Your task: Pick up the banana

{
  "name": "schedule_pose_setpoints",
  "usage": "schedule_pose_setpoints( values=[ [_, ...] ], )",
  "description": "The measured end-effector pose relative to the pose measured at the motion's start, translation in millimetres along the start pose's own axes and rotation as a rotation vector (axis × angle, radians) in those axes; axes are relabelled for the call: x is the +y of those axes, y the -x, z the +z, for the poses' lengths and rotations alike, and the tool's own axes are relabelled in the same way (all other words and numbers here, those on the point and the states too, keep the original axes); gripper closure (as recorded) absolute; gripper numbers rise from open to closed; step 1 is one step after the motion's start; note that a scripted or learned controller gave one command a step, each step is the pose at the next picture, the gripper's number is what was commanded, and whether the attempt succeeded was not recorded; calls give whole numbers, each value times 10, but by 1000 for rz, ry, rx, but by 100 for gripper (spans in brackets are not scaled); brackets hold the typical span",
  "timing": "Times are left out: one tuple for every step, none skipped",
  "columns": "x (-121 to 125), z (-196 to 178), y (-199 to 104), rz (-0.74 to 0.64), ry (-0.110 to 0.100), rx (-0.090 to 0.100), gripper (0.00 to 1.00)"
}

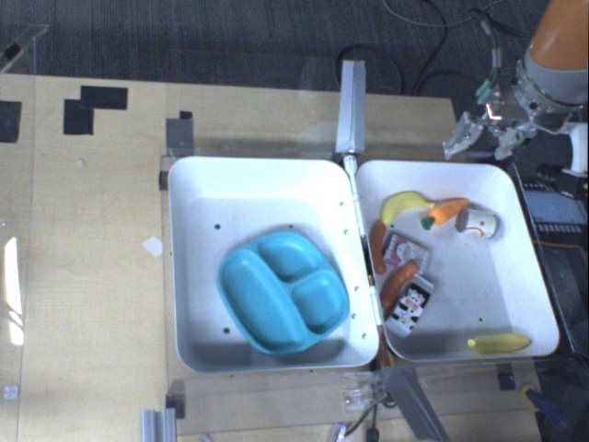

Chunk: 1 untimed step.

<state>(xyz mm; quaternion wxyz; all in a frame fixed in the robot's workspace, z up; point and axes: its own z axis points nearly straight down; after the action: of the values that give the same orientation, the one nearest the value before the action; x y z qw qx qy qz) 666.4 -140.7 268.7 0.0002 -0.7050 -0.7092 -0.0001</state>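
Hovering beyond the right bin's [525,210] far-right corner, the tool [486,134] has fingers spread apart and nothing between them, so the reach looks not yet begun. Left of that bin, a blue divided plate [283,290] sits in the other bin [189,247]. The banana [499,343] lies along the right bin's near wall, well apart from the carrot [445,212]. Next, the tool would need to travel toward the near wall and descend. Pale wooden desk [83,247]; dark carpet [230,17] beyond.
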Motion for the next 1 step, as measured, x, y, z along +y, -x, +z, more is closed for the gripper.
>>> schedule_pose_setpoints(
  values=[
    [-496,-538,142,54,2,-1,0]
  ],
)
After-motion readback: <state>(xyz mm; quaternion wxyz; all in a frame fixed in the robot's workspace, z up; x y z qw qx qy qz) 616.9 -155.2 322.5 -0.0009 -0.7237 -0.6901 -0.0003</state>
